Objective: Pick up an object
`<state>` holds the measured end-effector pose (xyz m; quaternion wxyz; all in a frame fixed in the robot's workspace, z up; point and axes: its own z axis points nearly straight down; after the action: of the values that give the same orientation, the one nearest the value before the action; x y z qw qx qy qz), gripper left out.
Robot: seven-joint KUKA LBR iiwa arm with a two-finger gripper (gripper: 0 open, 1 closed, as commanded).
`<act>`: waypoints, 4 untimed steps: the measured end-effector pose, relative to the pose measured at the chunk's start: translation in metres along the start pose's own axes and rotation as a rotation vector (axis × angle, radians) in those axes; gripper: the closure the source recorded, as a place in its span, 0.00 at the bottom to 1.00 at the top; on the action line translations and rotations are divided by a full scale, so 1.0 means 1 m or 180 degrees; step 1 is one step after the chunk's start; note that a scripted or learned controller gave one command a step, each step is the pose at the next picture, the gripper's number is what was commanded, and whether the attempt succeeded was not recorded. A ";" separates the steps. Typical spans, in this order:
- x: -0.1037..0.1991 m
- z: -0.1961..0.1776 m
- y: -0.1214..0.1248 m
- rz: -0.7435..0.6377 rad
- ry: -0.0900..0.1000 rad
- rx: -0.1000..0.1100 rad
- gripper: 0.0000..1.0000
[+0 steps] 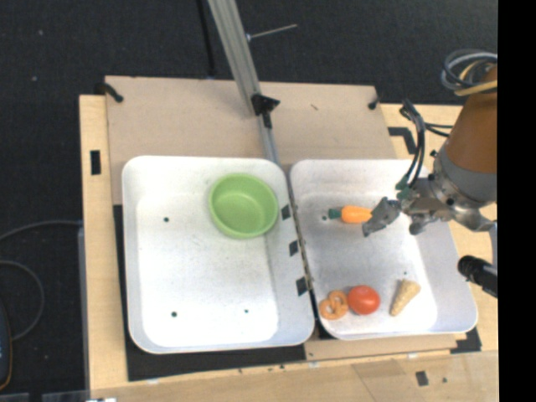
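My gripper [396,222] hangs over the right bin [435,316], its two dark fingers spread open with nothing between them. A small orange carrot with a green tip [353,214] lies just left of the left finger [376,217], close to it. Near the bin's front edge lie a red tomato [363,300], an orange ring-shaped piece [334,306] touching its left side, and a tan cone [404,296] to its right.
A green bowl [244,205] sits in the left bin [167,308] near its back right corner. A slanted metal rail [239,48] rises behind the bins. Cables [416,145] hang beside the arm's wrist at the right.
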<state>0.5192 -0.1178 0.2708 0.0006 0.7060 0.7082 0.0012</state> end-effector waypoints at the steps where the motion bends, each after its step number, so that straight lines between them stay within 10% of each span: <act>1: 0.000 0.000 0.000 0.0006 -0.0001 -0.0002 0.00; 4: -0.001 0.161 -0.002 0.0016 -0.0005 0.0027 0.00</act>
<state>0.5173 -0.1186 0.1095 -0.0017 0.7078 0.7064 -0.0023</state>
